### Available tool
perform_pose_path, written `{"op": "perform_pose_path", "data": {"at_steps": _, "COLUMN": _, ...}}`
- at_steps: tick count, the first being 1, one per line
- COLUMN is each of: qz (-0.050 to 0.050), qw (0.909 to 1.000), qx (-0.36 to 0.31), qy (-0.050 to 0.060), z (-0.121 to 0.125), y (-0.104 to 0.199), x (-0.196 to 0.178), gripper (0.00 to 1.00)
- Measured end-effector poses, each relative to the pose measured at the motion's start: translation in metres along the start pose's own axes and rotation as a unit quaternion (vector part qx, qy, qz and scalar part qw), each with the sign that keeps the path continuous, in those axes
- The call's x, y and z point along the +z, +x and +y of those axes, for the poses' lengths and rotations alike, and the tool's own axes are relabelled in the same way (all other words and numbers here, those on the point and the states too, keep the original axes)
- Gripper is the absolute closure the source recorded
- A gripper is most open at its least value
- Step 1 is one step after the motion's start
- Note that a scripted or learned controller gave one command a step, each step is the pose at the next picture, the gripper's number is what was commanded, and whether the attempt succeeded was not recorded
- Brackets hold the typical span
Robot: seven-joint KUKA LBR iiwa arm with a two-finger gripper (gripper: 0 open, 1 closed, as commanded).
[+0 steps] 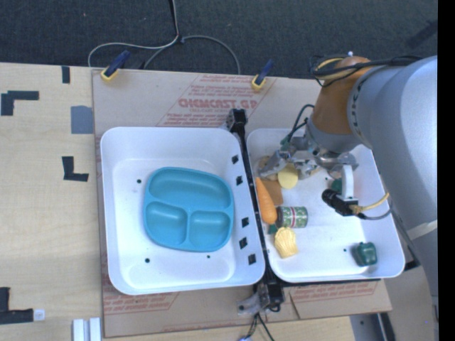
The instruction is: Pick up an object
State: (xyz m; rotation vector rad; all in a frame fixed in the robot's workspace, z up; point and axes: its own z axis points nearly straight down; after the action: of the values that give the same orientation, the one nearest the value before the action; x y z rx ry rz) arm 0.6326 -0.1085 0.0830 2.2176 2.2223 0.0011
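We see the end effector [284, 168] low in the right bin [380, 258], by a small yellow object [288, 179]; its grip state we cannot tell.

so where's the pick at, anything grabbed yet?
Done: the arm has reached into the right bin, and its hand is down near the top-left items. In hand: it sits at the small yellow piece, but a grasp isn't visible. Left: the grip and lift. The carrot, can, corn and green item lie on the bin floor.
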Motion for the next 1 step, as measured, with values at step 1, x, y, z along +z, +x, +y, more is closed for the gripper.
{"op": "perform_pose_path", "data": {"at_steps": 1, "qz": 0.000, "qw": 1.0000, "qx": 0.000, "qy": 0.000, "z": 0.0302, "y": 0.0080, "x": -0.0024, "gripper": 0.00}}
